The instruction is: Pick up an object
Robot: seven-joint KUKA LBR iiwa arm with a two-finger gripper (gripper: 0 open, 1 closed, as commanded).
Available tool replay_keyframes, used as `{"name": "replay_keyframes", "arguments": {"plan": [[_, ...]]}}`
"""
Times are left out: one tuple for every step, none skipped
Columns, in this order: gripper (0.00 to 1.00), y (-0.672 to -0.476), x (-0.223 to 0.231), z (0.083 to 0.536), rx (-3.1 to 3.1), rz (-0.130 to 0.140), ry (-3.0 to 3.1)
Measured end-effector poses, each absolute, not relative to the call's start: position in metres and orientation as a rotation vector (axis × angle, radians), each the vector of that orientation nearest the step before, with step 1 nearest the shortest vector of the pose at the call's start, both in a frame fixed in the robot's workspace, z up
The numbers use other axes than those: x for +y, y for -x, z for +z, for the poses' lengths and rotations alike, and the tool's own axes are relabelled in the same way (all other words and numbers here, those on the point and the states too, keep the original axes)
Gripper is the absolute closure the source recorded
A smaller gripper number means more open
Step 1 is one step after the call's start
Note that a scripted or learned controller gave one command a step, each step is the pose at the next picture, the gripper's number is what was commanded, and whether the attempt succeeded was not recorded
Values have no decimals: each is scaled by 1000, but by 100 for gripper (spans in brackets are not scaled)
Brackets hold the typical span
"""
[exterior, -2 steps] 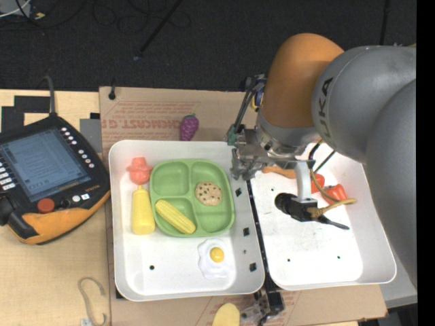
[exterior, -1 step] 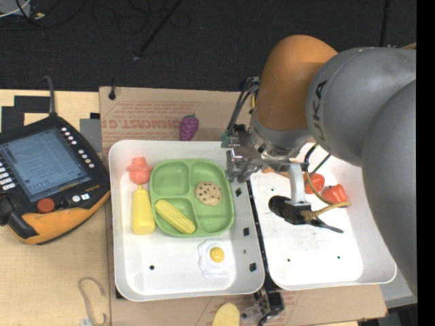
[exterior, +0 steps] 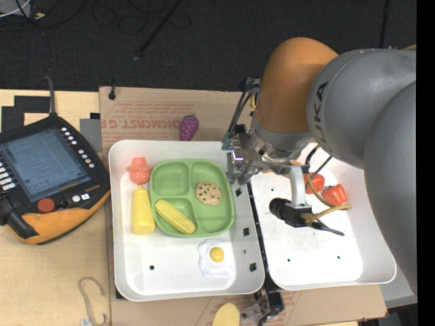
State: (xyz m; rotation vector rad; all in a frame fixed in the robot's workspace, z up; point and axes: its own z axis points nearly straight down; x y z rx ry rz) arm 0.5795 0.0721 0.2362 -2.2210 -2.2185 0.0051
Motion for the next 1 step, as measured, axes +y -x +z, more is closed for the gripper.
{"name": "replay_keyframes", "arguments": {"plan": [[100, -587, 67, 218, -2218, 7, 2221]]}}
